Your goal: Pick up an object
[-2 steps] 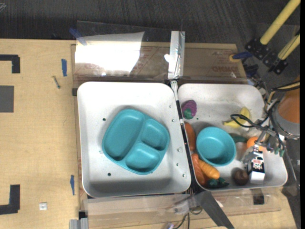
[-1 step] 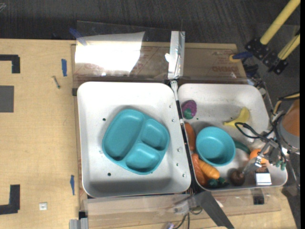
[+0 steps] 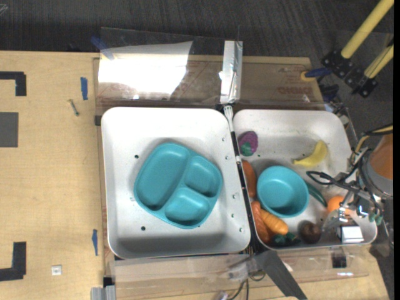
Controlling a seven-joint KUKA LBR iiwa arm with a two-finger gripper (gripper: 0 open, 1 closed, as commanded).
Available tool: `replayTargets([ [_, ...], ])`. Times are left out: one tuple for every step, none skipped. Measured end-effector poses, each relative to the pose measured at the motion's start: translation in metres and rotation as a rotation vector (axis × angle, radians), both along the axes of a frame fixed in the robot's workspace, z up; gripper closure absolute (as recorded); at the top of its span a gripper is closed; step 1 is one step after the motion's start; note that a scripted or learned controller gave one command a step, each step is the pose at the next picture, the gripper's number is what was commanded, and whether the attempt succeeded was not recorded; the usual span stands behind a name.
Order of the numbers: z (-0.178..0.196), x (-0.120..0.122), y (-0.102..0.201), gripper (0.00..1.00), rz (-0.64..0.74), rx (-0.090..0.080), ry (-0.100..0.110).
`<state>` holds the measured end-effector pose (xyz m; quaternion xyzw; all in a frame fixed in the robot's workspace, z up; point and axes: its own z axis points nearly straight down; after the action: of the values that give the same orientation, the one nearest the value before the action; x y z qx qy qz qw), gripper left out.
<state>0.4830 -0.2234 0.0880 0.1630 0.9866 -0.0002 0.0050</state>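
Pincer [image 3: 350, 220] low at right bin's [image 3: 284, 119] right edge, grip state unclear; banana [image 3: 314, 155], teal bowl [image 3: 282, 190] nearby.

A teal divided plate [image 3: 179, 184] lay in my left white bin [image 3: 119, 127], tilted toward the near edge. Behind both bins I noted a clear plastic sheet [image 3: 144, 74] and a strip of silver tape [image 3: 230, 70]. Yellow tripod legs [image 3: 375, 17] stood on dark carpet at far right.
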Motion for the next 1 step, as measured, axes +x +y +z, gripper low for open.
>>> replayTargets([
  [0.0002,0.0015,0.0036,0.0,0.504,-0.002,-0.003],
])
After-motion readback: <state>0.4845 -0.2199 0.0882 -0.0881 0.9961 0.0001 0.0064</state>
